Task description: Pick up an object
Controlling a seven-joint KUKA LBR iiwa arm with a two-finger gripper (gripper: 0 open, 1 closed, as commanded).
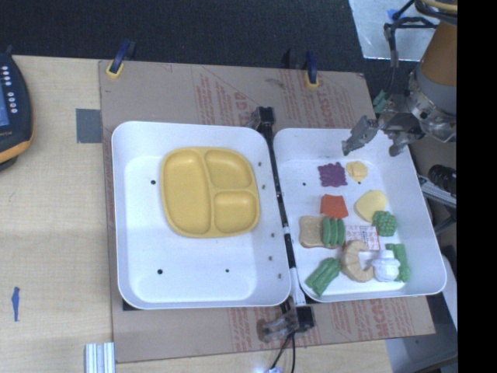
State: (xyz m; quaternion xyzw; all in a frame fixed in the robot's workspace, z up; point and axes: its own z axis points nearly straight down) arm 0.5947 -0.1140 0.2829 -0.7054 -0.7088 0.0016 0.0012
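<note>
**Pincer over right bin, nothing held**

Camera view: arm enters at 2 o'clock. Pincer point(380, 136) hangs spread wide, nothing between its fingers, above the far rim of the right bin point(299, 150). Toy food fills that bin: purple piece point(332, 175) and small yellow piece point(356, 170) just at 6 o'clock of the pincer; red piece point(334, 205), yellow lemon shape point(370, 204), green pods point(323, 273) nearer. Left bin point(136, 231) holds a yellow divided plate point(208, 189). Both bins sit on the tabletop point(46, 231).
</note>
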